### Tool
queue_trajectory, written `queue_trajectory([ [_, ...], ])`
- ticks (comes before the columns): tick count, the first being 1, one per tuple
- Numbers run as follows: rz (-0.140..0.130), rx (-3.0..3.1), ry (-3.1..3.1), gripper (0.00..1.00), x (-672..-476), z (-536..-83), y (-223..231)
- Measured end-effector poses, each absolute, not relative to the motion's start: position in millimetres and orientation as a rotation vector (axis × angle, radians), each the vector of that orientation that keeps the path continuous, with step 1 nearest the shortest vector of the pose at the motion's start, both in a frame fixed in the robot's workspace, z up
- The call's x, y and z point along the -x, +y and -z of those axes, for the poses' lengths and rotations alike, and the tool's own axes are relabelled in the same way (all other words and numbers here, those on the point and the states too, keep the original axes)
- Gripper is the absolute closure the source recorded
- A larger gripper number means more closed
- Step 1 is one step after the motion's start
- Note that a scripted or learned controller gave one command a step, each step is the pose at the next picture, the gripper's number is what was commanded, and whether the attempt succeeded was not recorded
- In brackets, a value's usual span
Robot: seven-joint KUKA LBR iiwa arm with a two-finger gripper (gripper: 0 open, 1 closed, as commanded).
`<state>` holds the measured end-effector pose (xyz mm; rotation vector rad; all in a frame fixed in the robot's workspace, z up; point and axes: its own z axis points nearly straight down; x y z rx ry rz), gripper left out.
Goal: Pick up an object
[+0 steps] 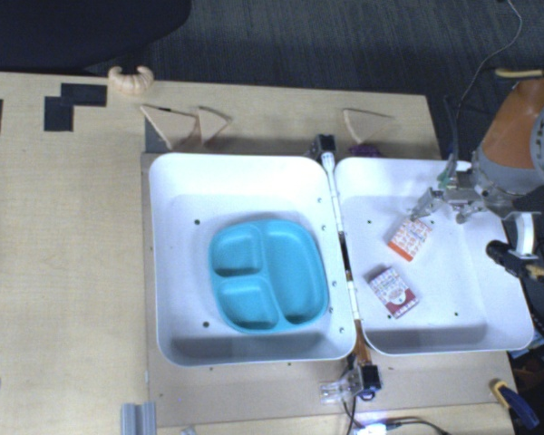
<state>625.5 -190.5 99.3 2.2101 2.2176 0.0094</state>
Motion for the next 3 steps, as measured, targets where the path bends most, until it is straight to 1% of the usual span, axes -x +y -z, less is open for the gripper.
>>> queue_trajectory([
  [1,-0.015,-2.211,2.215,0.0,-567.7,-91,-136],
  [2,-0.023,-2.206,2.211,1.0,-570.7,-104,-136],
  [3,-0.002,-2.217,2.221,1.0,-563.5,-103,-188],
])
